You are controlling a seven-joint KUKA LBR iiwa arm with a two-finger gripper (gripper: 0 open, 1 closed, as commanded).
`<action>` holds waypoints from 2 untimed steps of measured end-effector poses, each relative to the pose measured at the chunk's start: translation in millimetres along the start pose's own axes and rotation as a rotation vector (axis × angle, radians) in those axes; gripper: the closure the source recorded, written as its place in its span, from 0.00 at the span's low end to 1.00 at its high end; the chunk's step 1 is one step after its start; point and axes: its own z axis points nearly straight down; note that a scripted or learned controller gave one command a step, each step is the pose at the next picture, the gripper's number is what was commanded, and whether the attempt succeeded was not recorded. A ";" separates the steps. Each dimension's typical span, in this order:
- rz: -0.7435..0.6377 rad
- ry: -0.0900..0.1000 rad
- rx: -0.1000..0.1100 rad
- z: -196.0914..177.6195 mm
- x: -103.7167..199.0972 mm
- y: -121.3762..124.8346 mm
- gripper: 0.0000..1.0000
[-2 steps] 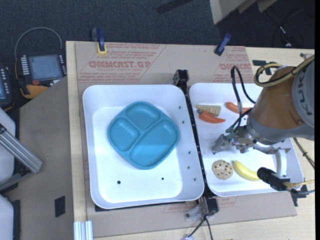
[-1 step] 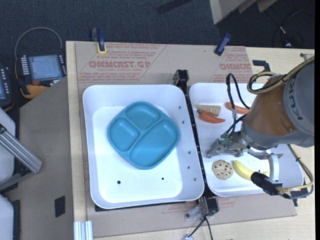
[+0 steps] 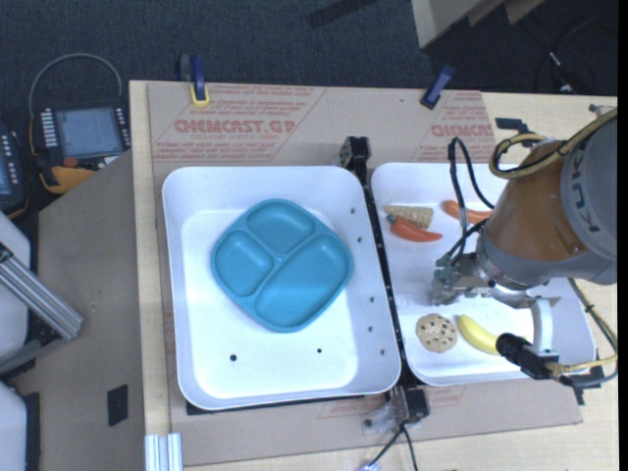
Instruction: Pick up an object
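Nearest the camera, just below the hand (image 3: 449, 287), a round speckled cookie (image 3: 436, 333) lies on the floor of the right bin (image 3: 417, 361), and a yellow banana (image 3: 478, 335) lies just beside it, toward the arm's side. The hand hangs low over the right bin, pointing down, with the grey arm (image 3: 549, 214) and its orange band reaching in above it. Whether its fingers are spread or closed cannot be told, and nothing can be seen between them. Black and yellow cables loop over the arm.

Beyond the hand, an orange-red carrot-like piece (image 3: 414, 230) lies on the bin floor, with a pale wedge (image 3: 409, 213) just beside it farther back. Another orange piece (image 3: 457, 210) shows partly past the arm.

To the far side of the hand from the arm, the left bin (image 3: 196, 361) holds a blue divided plate (image 3: 282, 263) with three compartments.

Farthest back, the brown board covering the surface (image 3: 324, 116) bears red print reading "CHEMCAST" twice, with letters after it that look like "GP".
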 end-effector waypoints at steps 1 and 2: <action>-0.001 -0.003 -0.005 -63.4 -1.4 0.6 1.00; -0.002 -0.003 -0.005 -125.6 0.9 -2.5 1.00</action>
